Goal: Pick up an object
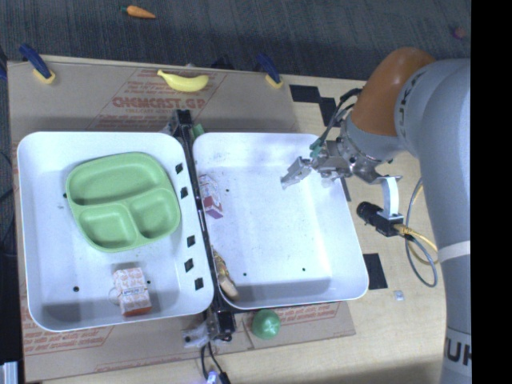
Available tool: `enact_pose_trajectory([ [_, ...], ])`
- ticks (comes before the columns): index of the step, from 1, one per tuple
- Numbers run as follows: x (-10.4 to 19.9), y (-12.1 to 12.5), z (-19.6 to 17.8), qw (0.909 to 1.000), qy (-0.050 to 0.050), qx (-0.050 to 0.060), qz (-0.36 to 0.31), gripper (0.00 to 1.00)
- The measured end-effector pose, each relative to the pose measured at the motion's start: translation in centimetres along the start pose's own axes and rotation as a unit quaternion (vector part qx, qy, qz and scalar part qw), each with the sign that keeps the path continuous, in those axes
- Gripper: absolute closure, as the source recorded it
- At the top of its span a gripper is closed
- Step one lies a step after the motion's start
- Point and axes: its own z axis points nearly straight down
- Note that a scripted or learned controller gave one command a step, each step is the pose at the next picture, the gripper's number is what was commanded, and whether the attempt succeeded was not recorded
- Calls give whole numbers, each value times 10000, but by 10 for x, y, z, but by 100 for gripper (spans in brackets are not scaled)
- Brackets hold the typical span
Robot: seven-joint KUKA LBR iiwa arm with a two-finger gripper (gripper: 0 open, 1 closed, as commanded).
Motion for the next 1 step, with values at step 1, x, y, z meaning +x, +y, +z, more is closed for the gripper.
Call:
enact_pose_trajectory([
  [1, 0, 18, -24, 10000, 2, 3, -2, 0],
])
